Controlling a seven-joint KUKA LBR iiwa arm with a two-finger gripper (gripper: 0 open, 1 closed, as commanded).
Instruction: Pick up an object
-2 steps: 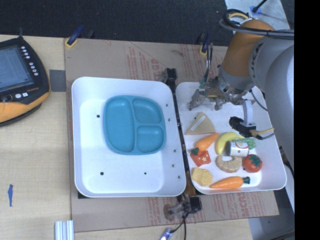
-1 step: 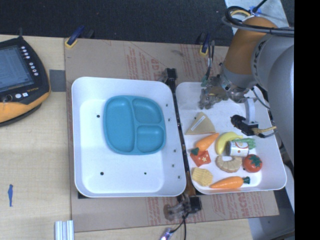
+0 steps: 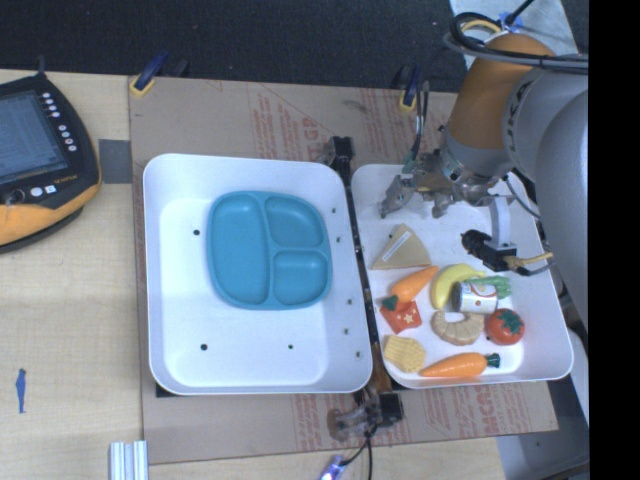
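Your claw [image 3: 418, 200] hangs spread open and holding nothing over the right bin's [image 3: 545, 368] far end, above the wedge [image 3: 400, 249].

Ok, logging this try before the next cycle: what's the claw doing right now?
Claw: open, holding nothing, over the top edge of the right bin, above the sandwich wedge.

Clear white floor beneath the jaws; toy food [image 3: 452, 308] crowded below.
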